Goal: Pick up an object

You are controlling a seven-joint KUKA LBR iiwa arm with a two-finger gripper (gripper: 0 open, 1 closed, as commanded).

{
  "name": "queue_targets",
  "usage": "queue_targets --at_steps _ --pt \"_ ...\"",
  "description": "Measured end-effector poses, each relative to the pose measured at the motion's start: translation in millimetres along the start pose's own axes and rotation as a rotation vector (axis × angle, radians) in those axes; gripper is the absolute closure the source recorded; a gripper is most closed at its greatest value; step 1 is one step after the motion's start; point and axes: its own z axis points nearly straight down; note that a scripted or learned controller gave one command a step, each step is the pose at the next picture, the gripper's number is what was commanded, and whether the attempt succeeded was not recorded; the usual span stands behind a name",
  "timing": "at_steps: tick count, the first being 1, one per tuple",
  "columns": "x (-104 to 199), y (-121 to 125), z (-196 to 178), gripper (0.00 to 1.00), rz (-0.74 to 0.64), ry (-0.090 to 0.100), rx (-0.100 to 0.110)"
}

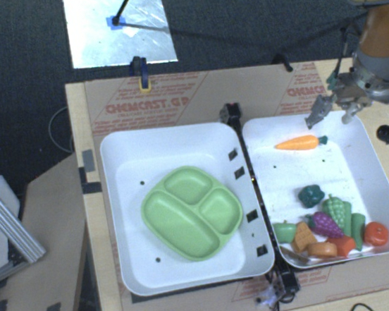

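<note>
A toy carrot (297,144) lies across the far part of the right bin (366,164). My gripper (331,115) hangs above that bin's far right corner, just beyond and to the right of the carrot, open with nothing between its fingers. Nearer the middle sits a dark green vegetable (310,195). Along the front wall is a heap of toy food: purple grapes (324,224), a green ribbed piece (337,210), a red tomato (377,233), a green pepper (284,232) and orange pieces (314,241).
The left bin (121,168) holds a green divided plate (191,213). Black clips (240,173) sit along the wall between the bins. A blue clamp (141,71) stands at the cardboard's far edge.
</note>
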Motion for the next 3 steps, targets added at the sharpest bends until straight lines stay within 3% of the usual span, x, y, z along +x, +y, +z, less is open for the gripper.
queue_targets --at_steps 1,3 --pt "0.4 2.5 -8.8 0.0 -0.003 -0.002 -0.013" --pt "-10.1 6.2 102.3 0.0 0.0 -0.002 -0.009"
